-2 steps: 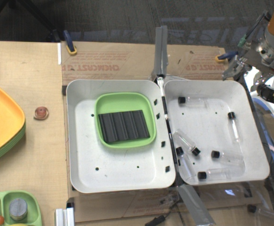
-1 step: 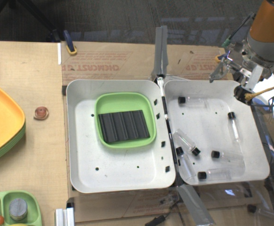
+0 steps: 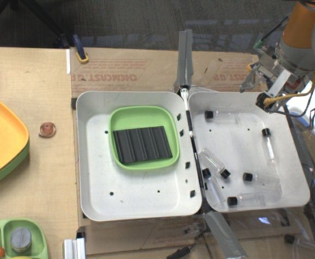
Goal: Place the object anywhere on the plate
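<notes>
Cardboard sheeting (image 3: 146,72) with reversed red lettering covers the bench under two shallow white bins, dark carpet beyond it; the task's things are clear tubes with black caps, all lying in the right bin (image 3: 287,198); one tube (image 3: 268,145) lies near the right wall, roughly lengthwise, cap toward the far side; another tube (image 3: 215,164) lies slantwise just beside the left wall, cap toward the near side; a third tube (image 3: 220,115) rests near the far left corner, cap at its left end; two more, hard to make out against the white floor, lie near the front, marked by black caps (image 3: 247,176) and (image 3: 232,200); none of them touches the plate; the green plate (image 3: 143,115), squarish with rounded corners, sits in the left bin (image 3: 92,193), toward its far side, and bears a dark ribbed slab (image 3: 143,144) that covers most of its floor; the gripper (image 3: 267,89) hangs over the far right corner of the right bin, above the rim, well apart from every tube; whether its jaws are released or clenched I cannot tell, nor is any tube visible between them; the orange band (image 3: 303,26) of the arm shows above it at the upper right; out on the wooden table to the left, stacked yellow plates (image 3: 3,139), a small reddish-brown knob (image 3: 47,129), and a green divided tray (image 3: 6,236) at the near left corner.
</notes>
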Controlling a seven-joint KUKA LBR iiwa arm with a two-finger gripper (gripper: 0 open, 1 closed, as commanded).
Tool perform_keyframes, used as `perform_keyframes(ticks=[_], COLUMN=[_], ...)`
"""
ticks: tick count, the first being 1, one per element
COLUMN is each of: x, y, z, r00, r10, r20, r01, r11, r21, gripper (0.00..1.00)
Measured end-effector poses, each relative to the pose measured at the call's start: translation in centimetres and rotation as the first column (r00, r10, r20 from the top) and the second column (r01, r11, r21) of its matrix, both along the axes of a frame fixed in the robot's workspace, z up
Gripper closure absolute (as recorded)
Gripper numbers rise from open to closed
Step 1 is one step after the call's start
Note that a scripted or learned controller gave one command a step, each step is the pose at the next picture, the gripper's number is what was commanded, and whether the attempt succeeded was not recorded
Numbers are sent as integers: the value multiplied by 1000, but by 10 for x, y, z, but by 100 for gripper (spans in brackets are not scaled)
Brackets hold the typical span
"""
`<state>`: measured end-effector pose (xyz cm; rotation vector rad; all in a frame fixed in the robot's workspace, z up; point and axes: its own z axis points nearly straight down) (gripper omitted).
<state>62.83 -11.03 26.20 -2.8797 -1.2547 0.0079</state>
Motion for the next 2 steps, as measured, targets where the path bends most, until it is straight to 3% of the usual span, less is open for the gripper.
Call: perform_keyframes(ticks=[1,2], x=[-9,-15], y=[40,81], z=[-5,-23], r00=[978,947], r10=[-211,-320], r20=[-2,-1], r01=[211,320], r11=[978,947], r21=[-1,-1], gripper=[0,0])
